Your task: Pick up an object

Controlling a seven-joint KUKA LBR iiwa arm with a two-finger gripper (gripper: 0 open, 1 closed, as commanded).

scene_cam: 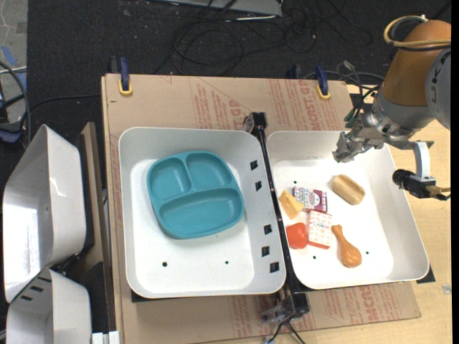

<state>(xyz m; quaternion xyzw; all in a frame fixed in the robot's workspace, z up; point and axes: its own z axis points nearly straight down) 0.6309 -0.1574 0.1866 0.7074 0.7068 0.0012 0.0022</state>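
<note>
1. Cardboard sheeting covers the bench under two glossy white bins.
2. From the right, the arm slants down; its gripper hangs over the right bin's far edge, finger state untellable.
3. Just below lies a tan bread roll, with an orange drumstick nearer the front.
4. A teal divided plate sits in the left bin.

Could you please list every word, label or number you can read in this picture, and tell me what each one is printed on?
Red lettering on the brown board under the bins: repeated, upside down from this camera, too blurred to read for certain.
Small purple and white packet in the right bin: print too small to read.
Red and white packet beside it: print too small to read.
Teal divided plate in the left bin: no text.
</note>
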